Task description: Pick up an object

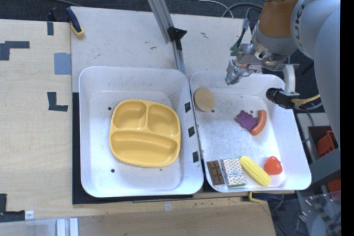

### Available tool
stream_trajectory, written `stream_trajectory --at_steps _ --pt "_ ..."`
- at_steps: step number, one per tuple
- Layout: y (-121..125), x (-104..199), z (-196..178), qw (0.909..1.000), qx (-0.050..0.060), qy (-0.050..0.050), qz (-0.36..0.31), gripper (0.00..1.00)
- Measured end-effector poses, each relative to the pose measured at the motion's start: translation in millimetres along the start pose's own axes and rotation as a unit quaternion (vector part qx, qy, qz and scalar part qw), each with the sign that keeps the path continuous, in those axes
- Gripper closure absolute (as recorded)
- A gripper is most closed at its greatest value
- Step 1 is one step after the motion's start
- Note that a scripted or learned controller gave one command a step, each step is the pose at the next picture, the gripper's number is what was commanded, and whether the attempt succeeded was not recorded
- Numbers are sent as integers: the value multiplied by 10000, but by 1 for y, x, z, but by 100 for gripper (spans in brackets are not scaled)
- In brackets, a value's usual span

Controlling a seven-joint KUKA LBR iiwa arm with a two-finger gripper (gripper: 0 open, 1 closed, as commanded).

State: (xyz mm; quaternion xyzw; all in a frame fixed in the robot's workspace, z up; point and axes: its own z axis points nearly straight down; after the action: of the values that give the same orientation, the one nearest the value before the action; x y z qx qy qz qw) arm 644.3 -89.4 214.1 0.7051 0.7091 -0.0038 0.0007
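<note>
Landmark: the right bin (287, 135), a shallow white tray with rounded corners; every place below is given relative to it.

Objects to pick: six small items lie on the floor of the right bin.

Round disc (204, 99): flat, tan, biscuit-like; at the bin's far left corner, close to the left wall.

Purple piece (245, 118): small, dark violet, irregular in outline; near the bin's middle, touching the orange-red piece.

Orange-red piece (259, 122): curved, sausage-like; just right of the purple piece.

Brown bar (215, 172): dark, ridged like chocolate; at the near left corner, beside the packet.

Packet (234, 171): small, pale, printed rectangle; along the near wall, between the brown bar and the corn cob.

Corn cob (255, 170): yellow, lying at a slant; near wall, right of the packet.

Red item (272, 165): rounded, tomato-like; near right corner, just beside the corn cob.

Gripper (234, 75): hangs over the bin's far edge, right of the round disc and apart from it; nothing is seen between its fingers; whether they are apart or together cannot be told.

Arm (310, 14): grey with an orange band, above the bin's far right corner.

Left bin (88, 119): adjoins the right bin's left wall; holds a yellow divided plate (145, 132) with three compartments.
</note>
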Motion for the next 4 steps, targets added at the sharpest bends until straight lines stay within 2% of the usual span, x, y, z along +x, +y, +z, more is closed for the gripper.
stream_trajectory --at_steps 4 --pt "0 1 -38 10000 14 -10 -20 100"
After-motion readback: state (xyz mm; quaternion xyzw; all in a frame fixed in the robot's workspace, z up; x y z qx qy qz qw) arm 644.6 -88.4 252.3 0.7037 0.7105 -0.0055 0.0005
